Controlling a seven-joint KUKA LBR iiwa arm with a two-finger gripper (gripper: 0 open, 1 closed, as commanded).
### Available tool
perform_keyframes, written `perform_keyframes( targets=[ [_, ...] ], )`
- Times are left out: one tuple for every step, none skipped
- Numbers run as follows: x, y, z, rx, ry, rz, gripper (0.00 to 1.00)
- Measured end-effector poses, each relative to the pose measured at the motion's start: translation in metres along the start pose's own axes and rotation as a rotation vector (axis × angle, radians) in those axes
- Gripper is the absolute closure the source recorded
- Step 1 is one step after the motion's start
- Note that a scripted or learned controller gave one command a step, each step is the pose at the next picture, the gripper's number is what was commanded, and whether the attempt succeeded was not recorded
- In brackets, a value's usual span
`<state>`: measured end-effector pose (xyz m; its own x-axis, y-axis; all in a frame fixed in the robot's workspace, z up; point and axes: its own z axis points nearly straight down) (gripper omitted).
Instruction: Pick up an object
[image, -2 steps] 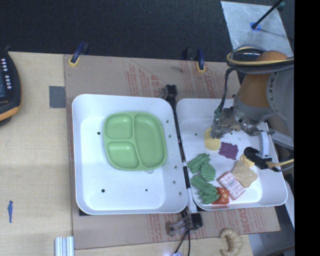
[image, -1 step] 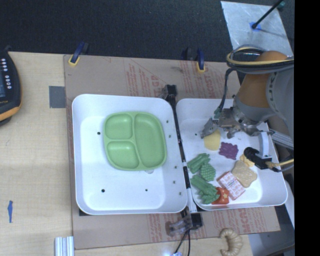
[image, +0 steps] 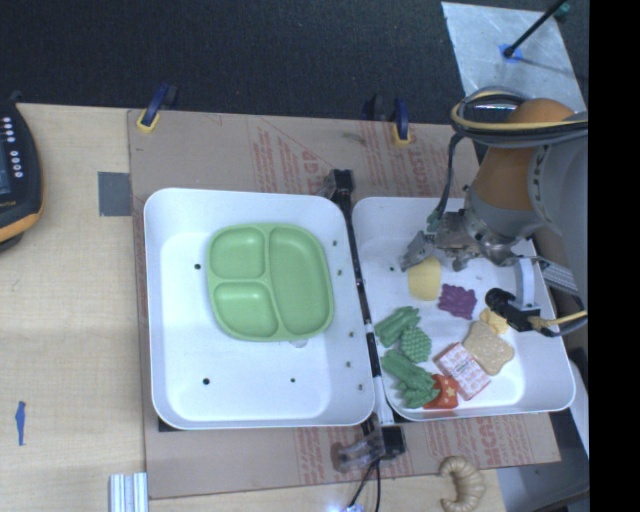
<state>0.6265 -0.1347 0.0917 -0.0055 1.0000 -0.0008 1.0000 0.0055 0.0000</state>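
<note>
green tray in left bin, toy food in right bin

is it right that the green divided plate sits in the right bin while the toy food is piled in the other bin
Not quite. The camera view shows the green divided plate in the left bin, not the right one. The toy food is piled in the other bin, the right bin, where the gripper hangs.
</note>
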Motion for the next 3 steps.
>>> perform_keyframes(
  targets=[
    [-0.005, -0.022, 0.0, 0.006, 0.001, 0.002, 0.0],
    [-0.006, -0.021, -0.011, 0.005, 0.0, 0.0, 1.0],
    [-0.006, -0.021, -0.011, 0.006, 0.0, 0.0, 0.0]
  ],
)
